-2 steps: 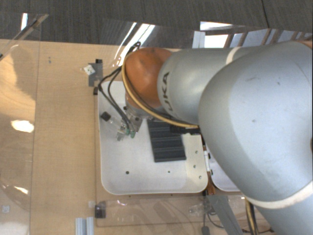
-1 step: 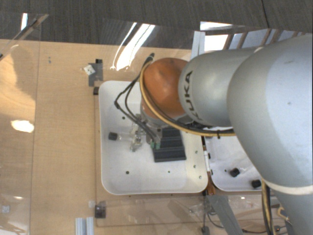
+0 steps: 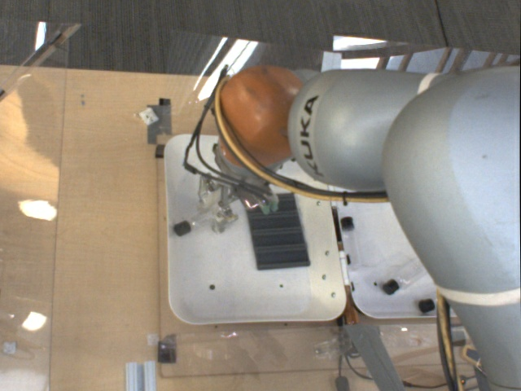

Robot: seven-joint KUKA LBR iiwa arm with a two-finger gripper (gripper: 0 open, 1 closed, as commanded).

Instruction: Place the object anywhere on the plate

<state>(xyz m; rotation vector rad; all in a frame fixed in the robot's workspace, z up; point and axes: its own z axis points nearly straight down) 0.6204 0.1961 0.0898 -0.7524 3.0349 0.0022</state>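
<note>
Our two-finger metal pincer (image 3: 218, 210) hangs over the left shallow white bin (image 3: 244, 296); we cannot tell its state. A small dark block (image 3: 181, 228) lies just left of it, and a dark ribbed rectangular plate (image 3: 279, 235) just right.

The arm (image 3: 407, 137) was big, round and grey, with a shiny orange band (image 3: 256, 112) near its end. Black letters spelled KUKA on its side. Thin black and yellow cables (image 3: 244, 165) curved around the orange part.
</note>
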